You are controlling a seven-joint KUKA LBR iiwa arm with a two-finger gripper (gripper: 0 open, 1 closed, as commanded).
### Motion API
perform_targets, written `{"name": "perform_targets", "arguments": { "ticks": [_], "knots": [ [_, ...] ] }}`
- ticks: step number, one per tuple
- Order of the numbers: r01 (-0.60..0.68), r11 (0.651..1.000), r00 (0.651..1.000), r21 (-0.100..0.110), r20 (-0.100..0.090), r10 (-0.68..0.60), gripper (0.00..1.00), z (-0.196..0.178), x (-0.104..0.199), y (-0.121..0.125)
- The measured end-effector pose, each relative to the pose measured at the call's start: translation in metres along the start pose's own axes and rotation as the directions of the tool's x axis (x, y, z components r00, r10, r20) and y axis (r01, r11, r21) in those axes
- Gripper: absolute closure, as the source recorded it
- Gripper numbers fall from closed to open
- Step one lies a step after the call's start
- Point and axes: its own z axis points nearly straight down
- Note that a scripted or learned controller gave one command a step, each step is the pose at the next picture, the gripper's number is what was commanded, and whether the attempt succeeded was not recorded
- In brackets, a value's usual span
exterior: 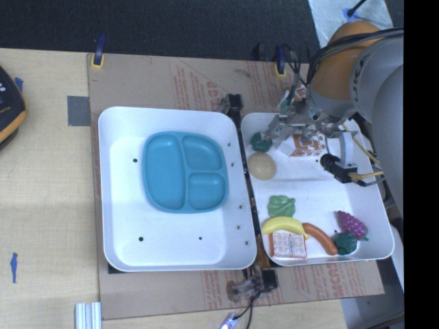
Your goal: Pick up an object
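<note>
Hand (269, 134) is hanging low over right bin's (374, 252) far-left corner, fingers touching or just above a dark green item (260, 142); can't tell if open or shut. Beige ball (261, 166) is lying just beside it. Near edge is carrying lettuce (280, 205), banana (282, 225), box (287, 245), sausage (319, 238), grapes (350, 223). Left bin (116, 184) is holding a blue tray (184, 171).
</note>
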Motion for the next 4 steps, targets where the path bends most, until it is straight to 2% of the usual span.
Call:
{"name": "perform_targets", "arguments": {
  "ticks": [1, 2, 3, 4],
  "knots": [
    [-0.001, 1.000, 1.000, -0.001, 0.005, 0.001, 0.00, 0.004, 0.004, 0.002],
    [0.003, 1.000, 1.000, -0.007, 0.003, -0.003, 1.00, -0.010, 0.004, 0.005],
    [-0.001, 1.000, 1.000, 0.025, -0.005, 0.001, 1.00, -0.022, -0.012, -0.046],
    [0.003, 1.000, 1.000, 0.023, -0.005, -0.003, 1.00, -0.077, 0.061, -0.060]
  ]
}}
